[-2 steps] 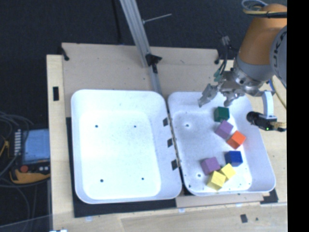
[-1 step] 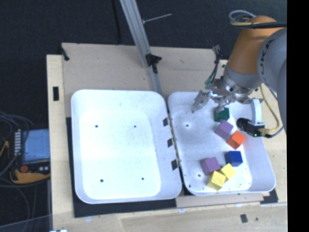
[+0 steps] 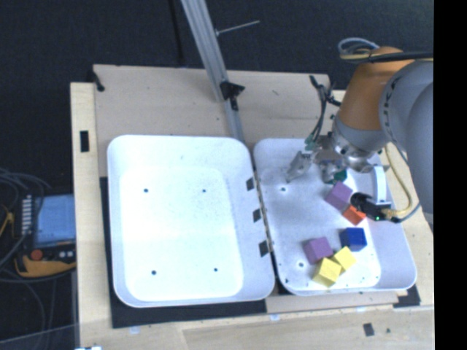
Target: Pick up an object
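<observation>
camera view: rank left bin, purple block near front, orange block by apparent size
1. Left bin, by far the largest.
2. Purple block near the front.
3. Orange block, though part of it may be hidden by the black piece beside it, so its true size is unsure.

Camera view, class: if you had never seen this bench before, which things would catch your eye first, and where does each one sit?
The big grey arm with its orange band reaches in from the right, its gripper over the top of the right bin. In that bin's lower right lies a bright cluster: two purple blocks, an orange piece, a blue cube and yellow blocks. The left bin is a wide white expanse.
</observation>
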